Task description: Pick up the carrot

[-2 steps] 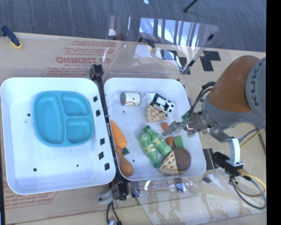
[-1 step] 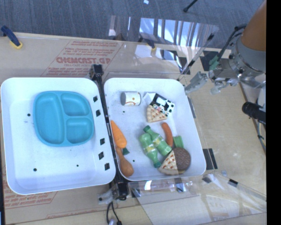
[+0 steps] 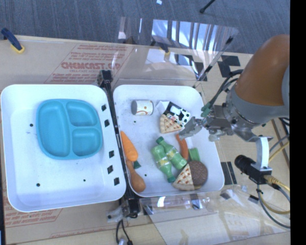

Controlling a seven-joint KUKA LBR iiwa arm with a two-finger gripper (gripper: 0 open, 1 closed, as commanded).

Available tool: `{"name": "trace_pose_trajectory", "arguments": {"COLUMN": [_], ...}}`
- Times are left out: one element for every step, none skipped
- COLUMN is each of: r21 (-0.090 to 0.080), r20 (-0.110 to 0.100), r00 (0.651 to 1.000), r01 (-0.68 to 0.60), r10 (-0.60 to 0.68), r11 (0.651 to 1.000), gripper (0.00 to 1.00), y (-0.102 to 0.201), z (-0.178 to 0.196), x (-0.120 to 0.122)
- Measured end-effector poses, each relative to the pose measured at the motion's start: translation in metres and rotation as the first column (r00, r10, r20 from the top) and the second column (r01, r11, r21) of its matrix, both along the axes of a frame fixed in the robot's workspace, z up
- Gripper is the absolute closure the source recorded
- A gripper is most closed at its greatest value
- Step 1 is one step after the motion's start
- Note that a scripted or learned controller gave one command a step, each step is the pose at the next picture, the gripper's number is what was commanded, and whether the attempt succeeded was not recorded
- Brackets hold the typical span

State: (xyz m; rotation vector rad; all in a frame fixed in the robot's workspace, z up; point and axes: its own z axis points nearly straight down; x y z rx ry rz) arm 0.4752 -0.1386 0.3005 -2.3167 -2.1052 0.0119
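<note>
A long orange carrot (image 3: 128, 146) lies along the left wall of the right bin (image 3: 210, 160), its thick end toward the front. A shorter, thinner orange carrot-like piece (image 3: 183, 146) lies in the bin's right half, beside green toy items. My gripper (image 3: 190, 128) hovers just above and behind that smaller piece, near the bin's right wall, and is well to the right of the long carrot. Nothing shows in the gripper.
The right bin also holds a brown-orange piece (image 3: 136, 180) at the front left, green items (image 3: 166, 157), two pizza slices (image 3: 169, 123), a brown round (image 3: 198, 172), a cow-patterned item (image 3: 178, 114) and a small can (image 3: 142, 107). A blue divided plate (image 3: 70, 127) sits in the left bin (image 3: 20, 188).
</note>
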Motion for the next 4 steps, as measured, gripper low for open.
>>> {"name": "trace_pose_trajectory", "arguments": {"r21": [0.001,-0.001,-0.012,-0.014], "r20": [-0.004,0.009,0.026,0.013], "r00": [0.992,0.973,0.999,0.996], "r01": [-0.128,-0.229,-0.034,0.092], "r10": [0.128,0.229,0.034,-0.092], "r11": [0.992,0.973,0.999,0.996], "gripper": [0.0,0.0,0.0,0.0], "y": [0.049,0.091,0.038,0.042], "z": [-0.152,-0.108,-0.203,-0.206], "x": [-0.002,0.06,0.046,0.057]}}
